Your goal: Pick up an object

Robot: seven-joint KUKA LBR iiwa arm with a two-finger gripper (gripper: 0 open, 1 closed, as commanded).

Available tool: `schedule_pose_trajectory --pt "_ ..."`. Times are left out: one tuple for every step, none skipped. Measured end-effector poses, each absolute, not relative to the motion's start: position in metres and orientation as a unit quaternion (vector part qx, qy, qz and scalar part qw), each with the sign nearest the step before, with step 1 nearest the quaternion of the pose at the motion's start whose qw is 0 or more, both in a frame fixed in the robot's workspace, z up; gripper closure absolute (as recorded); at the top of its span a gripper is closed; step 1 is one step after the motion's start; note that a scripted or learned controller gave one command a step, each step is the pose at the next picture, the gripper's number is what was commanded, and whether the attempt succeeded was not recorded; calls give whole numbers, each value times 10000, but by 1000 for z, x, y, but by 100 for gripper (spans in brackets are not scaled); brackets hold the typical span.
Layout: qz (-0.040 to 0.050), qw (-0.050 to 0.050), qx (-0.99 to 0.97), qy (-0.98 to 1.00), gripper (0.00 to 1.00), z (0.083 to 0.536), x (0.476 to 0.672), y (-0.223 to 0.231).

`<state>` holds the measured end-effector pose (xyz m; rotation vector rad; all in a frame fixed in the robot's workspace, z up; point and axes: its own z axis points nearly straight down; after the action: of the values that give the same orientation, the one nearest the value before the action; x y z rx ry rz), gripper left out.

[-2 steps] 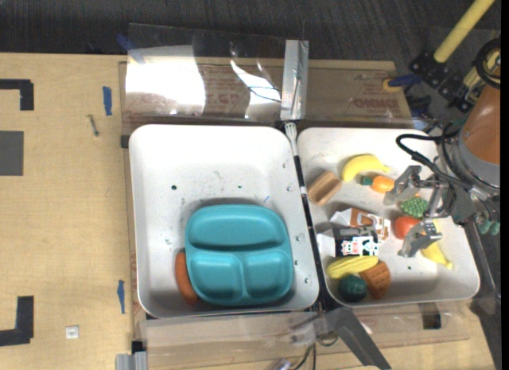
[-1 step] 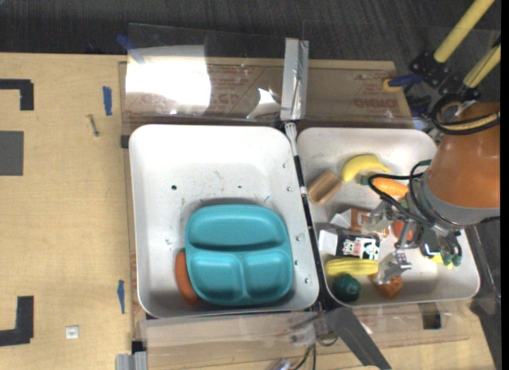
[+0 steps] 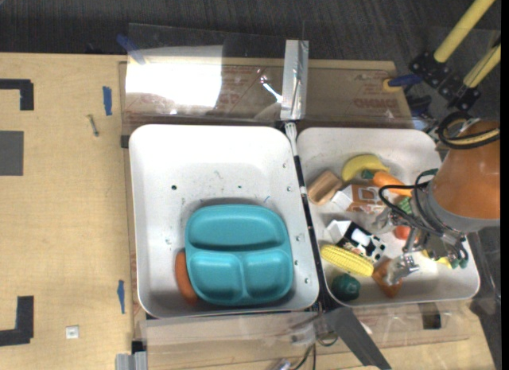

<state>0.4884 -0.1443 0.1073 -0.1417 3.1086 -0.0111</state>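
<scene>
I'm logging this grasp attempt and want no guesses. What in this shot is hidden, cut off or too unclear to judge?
- Tool, camera view: its fingers blur into the clutter in the right bin, so open or shut cannot be told.
- Orange object, left bin: mostly hidden under the teal divided tray; identity unclear.
- Arm: cut off by the right edge.
- Small orange piece by the tool: held or merely lying there, unclear.

bench (image 3: 56,225) | on it: left bin (image 3: 151,201), right bin (image 3: 457,281)

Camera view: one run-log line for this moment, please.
claw low in right bin | beside corn cob | teal tray in left bin
</scene>
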Motion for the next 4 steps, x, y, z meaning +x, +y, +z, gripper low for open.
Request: schedule_pose_trajectory --pt "2 59 -388 9992 0 89 593 -117" --pt "-10 57 -1531 9882 0 88 653 -101" --pt "-23 116 -1523 9883 100 101 655 -101" --pt "-14 97 -1839 9829 100 193 671 -42"
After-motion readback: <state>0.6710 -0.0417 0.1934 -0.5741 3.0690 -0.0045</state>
